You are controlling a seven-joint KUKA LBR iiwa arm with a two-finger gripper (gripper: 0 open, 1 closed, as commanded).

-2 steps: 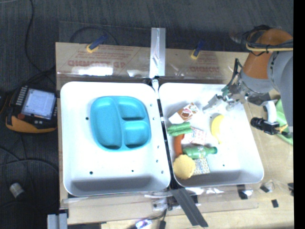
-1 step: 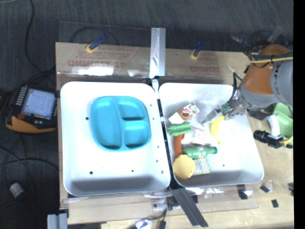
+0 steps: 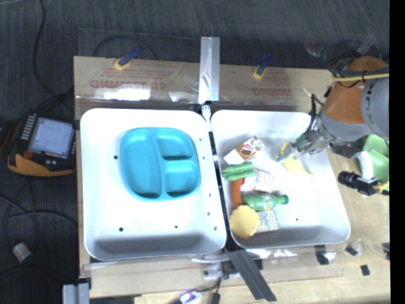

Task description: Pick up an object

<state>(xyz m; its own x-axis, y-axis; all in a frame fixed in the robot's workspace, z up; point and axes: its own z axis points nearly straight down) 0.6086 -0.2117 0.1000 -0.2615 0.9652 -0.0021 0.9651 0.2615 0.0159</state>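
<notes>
My gripper point(image 3: 299, 145) hangs low over the far right part of the right bin point(image 3: 316, 227), the arm reaching in from the right. Just below it lies a pale yellow piece point(image 3: 292, 164), close to the gripper tip; contact is unclear. Along the bin's left side lie a brown and white carton point(image 3: 251, 148), a green vegetable point(image 3: 237, 170), an orange carrot point(image 3: 236, 192), a white and red packet point(image 3: 260, 180), a green bottle point(image 3: 266, 201), a yellow round thing point(image 3: 243, 220) and a patterned packet point(image 3: 267, 220).
The left bin point(image 3: 101, 227) holds a blue divided plate point(image 3: 159, 161). A ridge where the two bin walls meet point(image 3: 215, 170) runs between the bins. Bare white floor shows in the right bin's near right part.
</notes>
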